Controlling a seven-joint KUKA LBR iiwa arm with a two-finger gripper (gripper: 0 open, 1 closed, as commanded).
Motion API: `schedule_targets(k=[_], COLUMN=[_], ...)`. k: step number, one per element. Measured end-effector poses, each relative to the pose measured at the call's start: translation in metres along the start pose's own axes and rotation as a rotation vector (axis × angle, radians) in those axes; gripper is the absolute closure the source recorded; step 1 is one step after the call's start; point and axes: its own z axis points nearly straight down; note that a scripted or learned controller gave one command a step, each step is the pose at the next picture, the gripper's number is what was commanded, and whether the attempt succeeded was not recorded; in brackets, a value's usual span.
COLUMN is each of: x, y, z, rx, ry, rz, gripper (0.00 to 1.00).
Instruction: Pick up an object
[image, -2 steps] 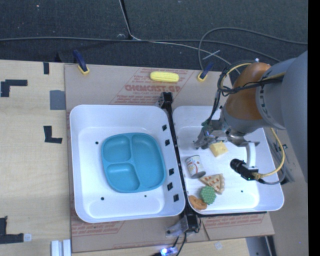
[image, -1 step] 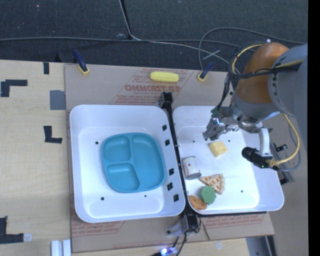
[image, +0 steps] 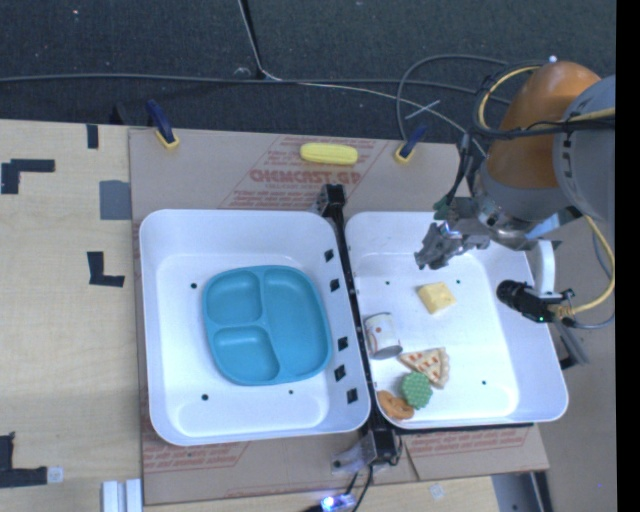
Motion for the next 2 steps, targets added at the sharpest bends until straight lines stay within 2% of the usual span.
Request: schedule_targets(k=[1, 2], x=[0.058, 0.106], y=[-0.004, -0.01], z=[-0.01, -0.001], rx=[0.003, 0.005], ry=[0.002, 0.001], rz=[-0.006, -0.004], gripper=[1.0, 1.0])
